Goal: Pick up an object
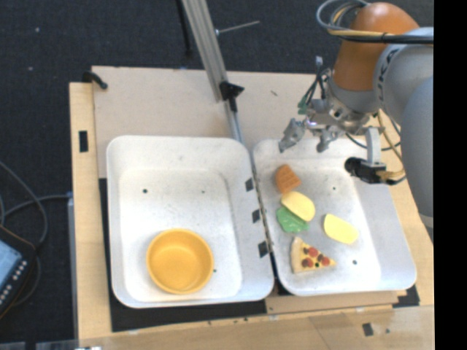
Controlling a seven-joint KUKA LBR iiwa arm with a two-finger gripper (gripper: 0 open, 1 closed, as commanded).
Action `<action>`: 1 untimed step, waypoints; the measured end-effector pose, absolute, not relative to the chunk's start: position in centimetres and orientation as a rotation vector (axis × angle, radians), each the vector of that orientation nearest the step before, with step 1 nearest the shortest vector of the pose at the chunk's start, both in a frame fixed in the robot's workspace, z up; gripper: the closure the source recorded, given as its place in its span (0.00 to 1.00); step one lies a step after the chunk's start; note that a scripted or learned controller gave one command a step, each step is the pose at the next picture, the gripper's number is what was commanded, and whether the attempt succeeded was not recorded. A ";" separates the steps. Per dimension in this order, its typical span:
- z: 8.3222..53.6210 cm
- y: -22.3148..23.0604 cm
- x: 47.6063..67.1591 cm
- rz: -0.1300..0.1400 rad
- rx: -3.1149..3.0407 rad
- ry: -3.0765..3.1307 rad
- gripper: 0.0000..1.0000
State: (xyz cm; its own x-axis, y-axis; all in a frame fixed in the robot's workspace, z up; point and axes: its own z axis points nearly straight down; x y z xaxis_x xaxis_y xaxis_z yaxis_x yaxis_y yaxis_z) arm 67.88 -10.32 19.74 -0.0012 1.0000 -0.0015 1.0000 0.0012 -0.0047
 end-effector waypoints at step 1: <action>14.1 -10.6 66.8 0.007 -2.221 -2.219 0.00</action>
